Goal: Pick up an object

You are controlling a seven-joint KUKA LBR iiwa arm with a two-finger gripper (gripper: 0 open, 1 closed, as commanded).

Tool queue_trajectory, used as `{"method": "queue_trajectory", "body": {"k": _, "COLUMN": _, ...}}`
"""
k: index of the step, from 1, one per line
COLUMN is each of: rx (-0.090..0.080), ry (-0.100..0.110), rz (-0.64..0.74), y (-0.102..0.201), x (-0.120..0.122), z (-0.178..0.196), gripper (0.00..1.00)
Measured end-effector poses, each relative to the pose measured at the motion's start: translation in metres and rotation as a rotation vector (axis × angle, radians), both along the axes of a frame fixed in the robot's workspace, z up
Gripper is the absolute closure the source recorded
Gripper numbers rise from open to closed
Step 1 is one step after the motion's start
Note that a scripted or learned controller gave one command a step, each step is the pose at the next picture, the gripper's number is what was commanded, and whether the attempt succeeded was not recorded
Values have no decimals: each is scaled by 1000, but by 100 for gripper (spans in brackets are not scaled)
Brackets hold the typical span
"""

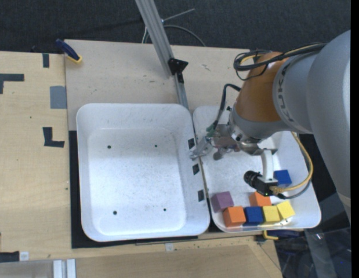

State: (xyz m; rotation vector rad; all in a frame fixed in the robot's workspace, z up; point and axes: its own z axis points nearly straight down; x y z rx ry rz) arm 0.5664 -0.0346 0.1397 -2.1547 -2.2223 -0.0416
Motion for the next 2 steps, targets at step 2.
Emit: {"method": "queue_trajectory", "body": {"k": 2, "rx": 0, "ry": 0, "rz": 0, "y": 0, "x": 0, "z": 0, "gripper": 100}}
